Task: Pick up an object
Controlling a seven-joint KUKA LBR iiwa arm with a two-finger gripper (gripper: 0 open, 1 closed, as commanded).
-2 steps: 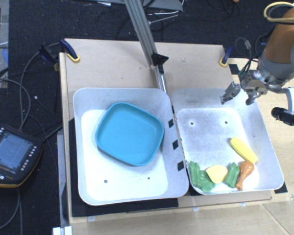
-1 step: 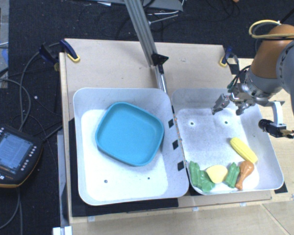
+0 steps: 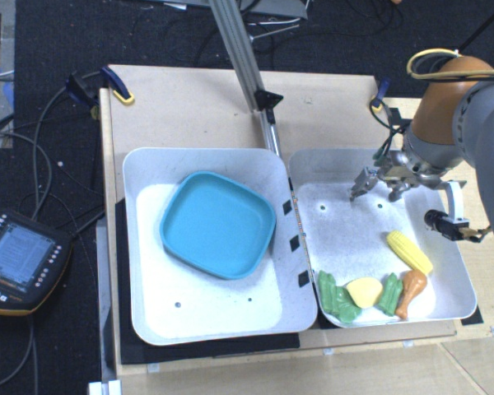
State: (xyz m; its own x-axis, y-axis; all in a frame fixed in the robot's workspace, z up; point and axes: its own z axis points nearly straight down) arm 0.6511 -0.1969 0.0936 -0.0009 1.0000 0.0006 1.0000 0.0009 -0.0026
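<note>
Camera view has the arm (image 3: 465, 113) reaching in from the right, bent down over the right bin (image 3: 329, 220). Its gripper (image 3: 377, 189) hangs above the bin's upper part, fingers spread apart, nothing between them. Corn (image 3: 409, 251) and other toy food sit near the bin's front edge. No readable writing anywhere.

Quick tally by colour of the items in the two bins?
Blue: 1, the plate in the left bin
Yellow: 2, the corn cob and a round yellow piece in the right bin
Green: 2, the green pieces
Orange-brown: 1, the drumstick
Total: 6
</note>
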